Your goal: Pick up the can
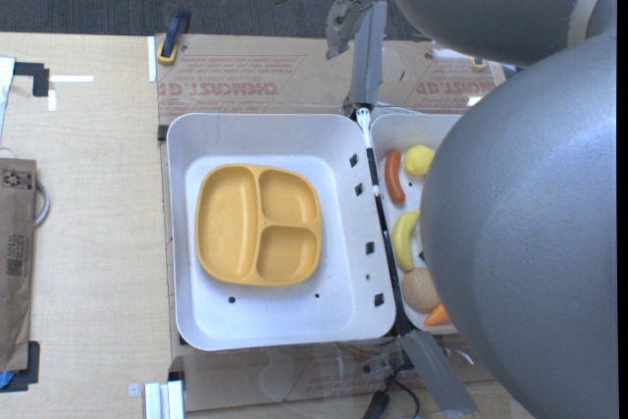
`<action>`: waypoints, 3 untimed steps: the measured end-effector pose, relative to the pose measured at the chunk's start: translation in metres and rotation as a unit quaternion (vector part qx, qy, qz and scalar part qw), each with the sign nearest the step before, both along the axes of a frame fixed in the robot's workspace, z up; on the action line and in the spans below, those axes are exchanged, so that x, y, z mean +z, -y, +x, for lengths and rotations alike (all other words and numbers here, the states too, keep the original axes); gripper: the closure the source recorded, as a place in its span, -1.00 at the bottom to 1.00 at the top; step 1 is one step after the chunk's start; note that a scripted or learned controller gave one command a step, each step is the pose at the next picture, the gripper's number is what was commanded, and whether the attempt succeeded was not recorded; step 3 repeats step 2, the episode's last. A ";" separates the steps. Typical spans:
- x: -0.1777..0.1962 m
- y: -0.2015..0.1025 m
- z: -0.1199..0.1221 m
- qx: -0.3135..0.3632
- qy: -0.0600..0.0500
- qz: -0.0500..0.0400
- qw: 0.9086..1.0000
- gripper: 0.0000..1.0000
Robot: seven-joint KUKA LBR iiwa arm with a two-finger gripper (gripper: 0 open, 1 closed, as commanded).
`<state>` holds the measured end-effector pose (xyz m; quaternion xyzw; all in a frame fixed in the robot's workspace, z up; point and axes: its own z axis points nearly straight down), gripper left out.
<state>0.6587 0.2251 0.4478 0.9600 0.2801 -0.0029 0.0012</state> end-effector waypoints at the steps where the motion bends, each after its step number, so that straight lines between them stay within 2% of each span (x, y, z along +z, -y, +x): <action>1: 0.000 0.000 0.000 0.000 0.000 0.000 1.000 -1.00; 2: -0.008 0.030 -0.013 -0.049 0.000 0.000 0.999 -1.00; 3: -0.008 0.030 -0.013 -0.049 0.000 0.000 0.999 -1.00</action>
